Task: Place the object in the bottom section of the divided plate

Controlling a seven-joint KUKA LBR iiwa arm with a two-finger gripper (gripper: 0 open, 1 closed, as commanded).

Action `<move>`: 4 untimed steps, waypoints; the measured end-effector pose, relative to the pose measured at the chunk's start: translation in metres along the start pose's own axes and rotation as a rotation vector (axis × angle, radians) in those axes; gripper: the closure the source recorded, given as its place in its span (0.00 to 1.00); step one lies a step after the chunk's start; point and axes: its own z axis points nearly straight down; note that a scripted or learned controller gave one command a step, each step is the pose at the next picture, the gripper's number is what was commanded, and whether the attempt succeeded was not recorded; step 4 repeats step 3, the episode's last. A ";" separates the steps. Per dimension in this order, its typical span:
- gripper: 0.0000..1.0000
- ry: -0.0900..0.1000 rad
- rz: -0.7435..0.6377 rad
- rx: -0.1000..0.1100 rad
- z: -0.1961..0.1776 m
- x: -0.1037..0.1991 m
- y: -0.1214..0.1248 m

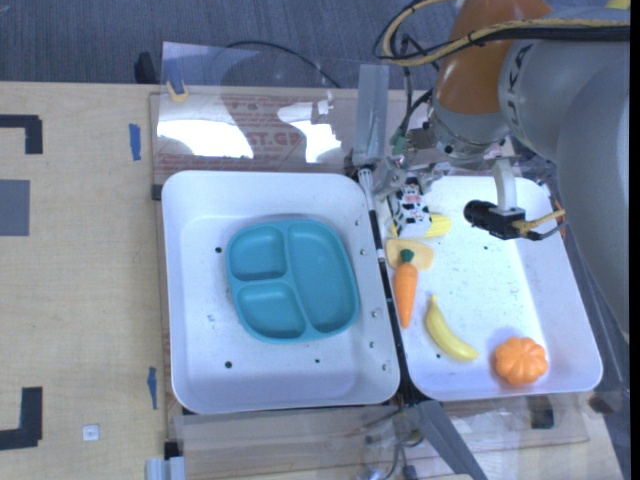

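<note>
Two white bins sit side by side on a tan surface (80, 298). Left bin (190, 368) holds a teal divided plate (292, 278), w/ bare floor around it. Right bin (570, 298) holds a toy carrot (405, 290) by its left wall, banana (448, 332), small orange pumpkin (520, 359) near the front-right corner. Tool (408, 203) hangs at the far-left corner, over a yellow item (412, 252); can't tell if it's apart or together.

Teal divided plate (293, 278) in a white bin (190, 358), orange carrot (405, 290) with green top, yellow banana (449, 331), orange pumpkin (520, 360), grey arm (575, 78) with orange band
</note>
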 end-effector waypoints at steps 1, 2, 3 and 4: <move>1.00 0.000 0.326 0.000 0.000 0.017 0.003; 1.00 0.003 0.198 0.008 0.000 0.078 -0.039; 0.00 0.002 0.199 0.008 0.000 0.077 -0.039; 0.00 0.002 0.199 0.008 0.000 0.077 -0.039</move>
